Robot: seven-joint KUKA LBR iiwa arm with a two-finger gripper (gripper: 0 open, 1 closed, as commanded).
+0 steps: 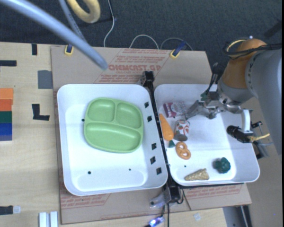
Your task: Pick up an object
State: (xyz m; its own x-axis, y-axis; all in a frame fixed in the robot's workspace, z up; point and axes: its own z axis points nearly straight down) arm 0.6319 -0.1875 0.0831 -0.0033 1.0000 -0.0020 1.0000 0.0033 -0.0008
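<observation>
My gripper (194, 110) hangs low over the right bin (236, 148), near its back middle, reaching in from the right. Just left of its tip lies a red and white packet (170, 109). Below the packet lie an orange carrot (166, 128) and a small dark, red and white can-like thing (181, 129). A brown pretzel (183, 151) rests nearer the front. A teal lump (222, 165) and a tan wedge (197, 175) sit by the front wall. Nothing is visibly held in the gripper.
The left bin (73, 174) holds a green divided plate (114, 125). A black divider (154, 126) runs between the bins. Coloured blocks (2, 115) stand at the far left of the bench. A grey bar (47, 20) crosses the top left.
</observation>
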